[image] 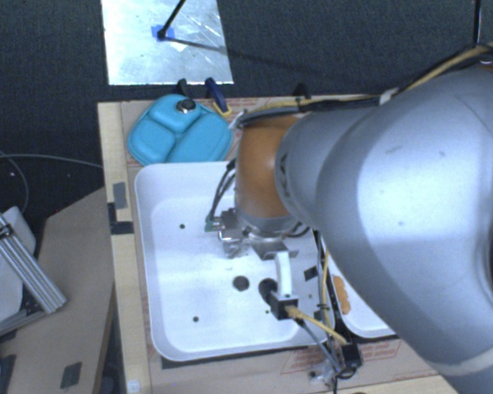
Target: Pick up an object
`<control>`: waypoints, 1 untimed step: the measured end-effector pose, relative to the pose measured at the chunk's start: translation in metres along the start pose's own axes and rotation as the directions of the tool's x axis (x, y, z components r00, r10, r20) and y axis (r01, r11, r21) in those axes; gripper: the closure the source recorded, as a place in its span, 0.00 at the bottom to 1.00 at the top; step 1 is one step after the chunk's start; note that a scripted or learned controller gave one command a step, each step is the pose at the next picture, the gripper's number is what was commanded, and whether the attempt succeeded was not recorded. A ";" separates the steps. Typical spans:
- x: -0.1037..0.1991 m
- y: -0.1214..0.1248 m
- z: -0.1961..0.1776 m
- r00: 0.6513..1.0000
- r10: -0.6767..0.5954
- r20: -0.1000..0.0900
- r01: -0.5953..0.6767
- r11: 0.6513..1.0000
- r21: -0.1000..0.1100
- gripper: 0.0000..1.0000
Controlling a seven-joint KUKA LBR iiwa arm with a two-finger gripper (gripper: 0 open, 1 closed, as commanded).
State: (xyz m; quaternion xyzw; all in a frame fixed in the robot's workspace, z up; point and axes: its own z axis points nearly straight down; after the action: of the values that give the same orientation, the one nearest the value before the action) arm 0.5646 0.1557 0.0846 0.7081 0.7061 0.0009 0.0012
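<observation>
You have the gripper (232, 237) low over the left bin (172, 273), right of that bin's middle, with the grey arm (397, 190) and its orange band (257, 170) rising above it. From this slant you cannot tell whether the pincer is spread or pressed together. A small dark round object (241, 283) lies on the left bin's floor, closer to the bin's front wall than the gripper is, near it but apart from it. Just beyond the left bin's far wall you see a blue moulded tray (179, 131). Past the left bin's right wall, an orange object (342, 295) peeks out in the right bin (367, 327), mostly hidden by the arm
</observation>
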 end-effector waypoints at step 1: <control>-0.008 -0.010 0.001 1.000 -0.002 0.000 0.002 1.000 0.004 1.00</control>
State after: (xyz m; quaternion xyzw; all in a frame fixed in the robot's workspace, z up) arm 0.5543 0.1473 0.0840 0.7075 0.7067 -0.0005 -0.0003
